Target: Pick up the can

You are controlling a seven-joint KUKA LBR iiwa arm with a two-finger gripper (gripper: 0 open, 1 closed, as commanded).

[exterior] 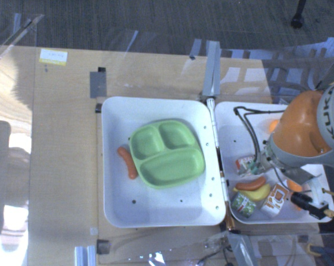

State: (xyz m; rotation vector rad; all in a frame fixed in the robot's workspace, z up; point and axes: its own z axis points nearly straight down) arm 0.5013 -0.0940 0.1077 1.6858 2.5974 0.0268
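Note:
A small can (243, 204) with a green label lies on its side in the front left corner of the right bin (228, 121). A second can-like tin (246, 164) with a white, red and green label lies a little farther back. My arm, with its orange band (301, 127), hangs over the right bin. The gripper (265, 162) is low, just right of the second tin and mostly hidden under the grey wrist. I see nothing lifted off the bin floor.
A red sausage (250, 184), a yellow banana (259, 193) and an orange carton (276, 198) crowd the first can. A black cable (250, 127) loops across the right bin. The left bin (114, 204) holds a green divided plate (167, 154) and another sausage (127, 162).

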